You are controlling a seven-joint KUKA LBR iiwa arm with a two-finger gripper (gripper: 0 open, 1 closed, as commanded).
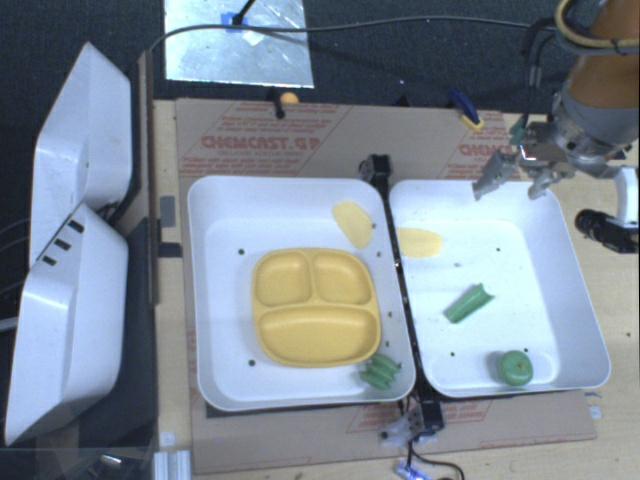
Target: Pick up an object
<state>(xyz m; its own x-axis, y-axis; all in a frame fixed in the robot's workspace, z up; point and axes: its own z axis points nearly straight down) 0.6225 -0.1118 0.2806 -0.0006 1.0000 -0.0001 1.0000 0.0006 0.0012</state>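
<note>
camera view looks down on the bench with the arm [600,58] entering at the upper right, its orange band uppermost and the grey wrist below it. the gripper [516,180] hangs over the far rim of the right bin [575,268], with its two fingers spread wide apart and nothing between them. one fingertip [492,181] points down-left towards the bin's back wall, and the other sits further right, near the same rim.

two shallow white bins lie side by side on a brown cardboard sheet [260,133] printed with red lettering, itself on a pale bench top. behind the cardboard is dark carpet-like flooring with a shiny metal plate [235,28] and a grey cable running across it. white moulded casings [70,238] stand at the left edge.

the left bin [215,268] holds a yellow divided tray [315,305] with three compartments, a pale yellow oval piece [352,222] near its back right corner, and a green ribbed item [381,372] at its front right corner, just beside the tray.

the right bin holds a pale yellow flat piece [418,241] near its left wall, a green stick-shaped object [467,303] lying tilted near the middle, and a round green object [515,368] near the front. all three lie well apart from the gripper.
</note>
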